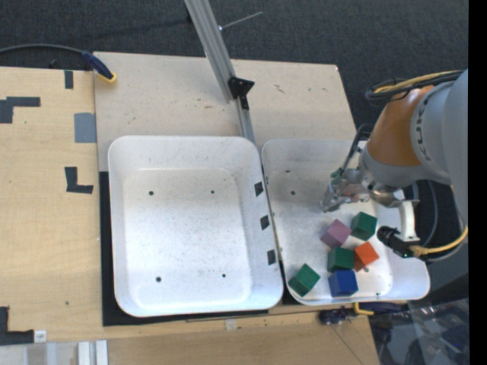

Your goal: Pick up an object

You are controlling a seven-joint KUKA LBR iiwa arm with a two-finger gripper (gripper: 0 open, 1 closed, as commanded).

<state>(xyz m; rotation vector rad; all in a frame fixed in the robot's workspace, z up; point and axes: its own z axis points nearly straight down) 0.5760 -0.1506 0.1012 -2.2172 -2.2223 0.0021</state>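
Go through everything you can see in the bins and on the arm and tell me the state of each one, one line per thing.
Hand: low over the right bin, above the blocks; grip unclear.
Purple block: lying loose in the right bin.
Green block by the arm: loose, tilted.
Middle green block: against the orange block.
Orange block: loose.
Blue block: near the bin's front rim.
Front green block: apart, tilted.
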